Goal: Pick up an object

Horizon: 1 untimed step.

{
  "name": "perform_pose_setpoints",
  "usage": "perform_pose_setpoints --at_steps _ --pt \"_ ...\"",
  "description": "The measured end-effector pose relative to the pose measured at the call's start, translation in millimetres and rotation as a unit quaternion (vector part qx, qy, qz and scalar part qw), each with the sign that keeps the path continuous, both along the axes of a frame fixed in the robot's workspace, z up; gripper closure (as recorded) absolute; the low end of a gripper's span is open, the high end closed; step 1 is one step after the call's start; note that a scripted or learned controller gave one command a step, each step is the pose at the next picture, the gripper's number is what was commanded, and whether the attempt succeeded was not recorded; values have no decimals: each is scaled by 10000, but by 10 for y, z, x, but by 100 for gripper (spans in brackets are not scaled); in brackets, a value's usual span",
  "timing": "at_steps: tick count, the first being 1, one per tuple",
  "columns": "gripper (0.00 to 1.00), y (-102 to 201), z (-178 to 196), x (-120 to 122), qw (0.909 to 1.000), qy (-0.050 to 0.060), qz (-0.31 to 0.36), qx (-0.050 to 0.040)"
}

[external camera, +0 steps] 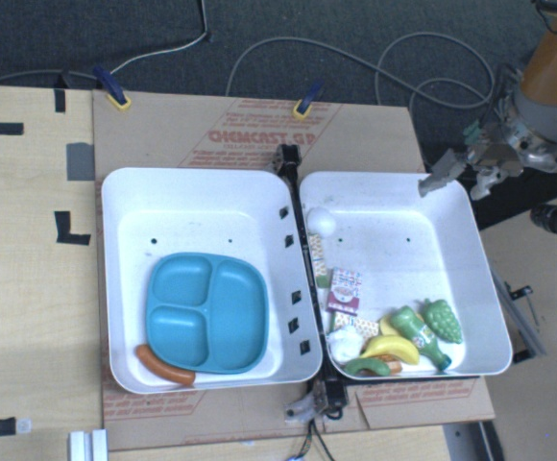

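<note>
Hovering beyond the right bin's (471,257) far right corner, the claw (461,171) holds nothing, its fingers spread apart; banana (394,349) lies inside.

two white bins (125,257), one blue divided plate (206,312), one hot dog (165,366), one banana (392,348), one bunch of green grapes (443,320), one white ball (321,224), plus a couple small packets I can't really make out

Both bins (125,257) were white. Left one held a light-blue divided plate (206,312) and an orange-brown sausage (164,365). Right one held a yellow banana (394,348), green grapes (443,320), a white ball (322,224). Cardboard sheet (355,133) tan, red lettering.
</note>
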State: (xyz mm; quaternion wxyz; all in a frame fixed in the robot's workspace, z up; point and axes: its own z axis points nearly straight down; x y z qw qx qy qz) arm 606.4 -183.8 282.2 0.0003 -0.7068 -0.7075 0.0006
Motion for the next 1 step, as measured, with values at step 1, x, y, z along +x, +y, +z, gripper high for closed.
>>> perform_pose_setpoints --at_steps 1 --pt "0 106 -838 -914 10000 12 -2 7"
